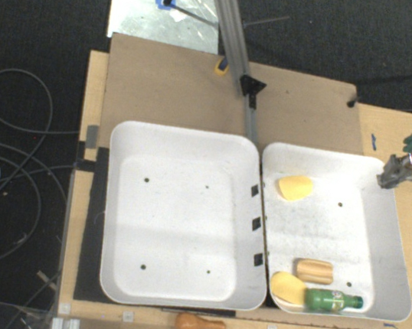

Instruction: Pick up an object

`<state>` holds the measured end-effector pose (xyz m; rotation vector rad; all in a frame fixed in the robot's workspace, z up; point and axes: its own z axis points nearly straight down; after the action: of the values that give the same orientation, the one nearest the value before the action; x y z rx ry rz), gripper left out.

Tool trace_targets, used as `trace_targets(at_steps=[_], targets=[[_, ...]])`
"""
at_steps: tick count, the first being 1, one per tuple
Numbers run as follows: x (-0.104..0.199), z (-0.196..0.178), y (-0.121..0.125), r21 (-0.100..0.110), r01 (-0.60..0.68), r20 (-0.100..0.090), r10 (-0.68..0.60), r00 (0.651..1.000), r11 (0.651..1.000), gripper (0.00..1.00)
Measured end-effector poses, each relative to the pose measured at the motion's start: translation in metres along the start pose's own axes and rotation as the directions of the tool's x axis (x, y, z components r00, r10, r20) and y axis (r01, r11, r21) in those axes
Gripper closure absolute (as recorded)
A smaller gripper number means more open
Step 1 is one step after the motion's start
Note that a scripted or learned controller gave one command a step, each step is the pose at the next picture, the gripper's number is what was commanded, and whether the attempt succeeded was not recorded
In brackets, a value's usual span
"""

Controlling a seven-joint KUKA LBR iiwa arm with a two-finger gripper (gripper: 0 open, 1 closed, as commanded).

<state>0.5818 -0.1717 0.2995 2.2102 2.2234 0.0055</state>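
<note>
Dark carpet and loose cables surround the cardboard-topped bench (301,105) with its two shallow white plastic bins. The grey two-finger gripper (390,175) hovers over the far right corner of the right-hand bin (359,223); how wide it stands I cannot tell, and nothing appears held. Nearest it, toward the bin's middle, lies a pale yellow rounded lump (295,187), alone and well apart from the walls, probably the easiest pick. Further forward, a tan bread-like roll (314,271), a second yellow piece (287,288) and a green plastic bottle (332,300) crowd the near rim, leaving little finger room. A straight descent over the lone lump looks cleanest.
</note>
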Motion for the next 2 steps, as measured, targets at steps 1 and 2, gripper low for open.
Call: trace_targets(at_steps=[1,2], targets=[[0.05,0.018,0.017,0.005,0.005,-0.003,-0.005,1.0,1.0,1.0],[0.104,0.019,0.022,0.006,0.006,-0.004,-0.006,1.0,1.0,1.0]])
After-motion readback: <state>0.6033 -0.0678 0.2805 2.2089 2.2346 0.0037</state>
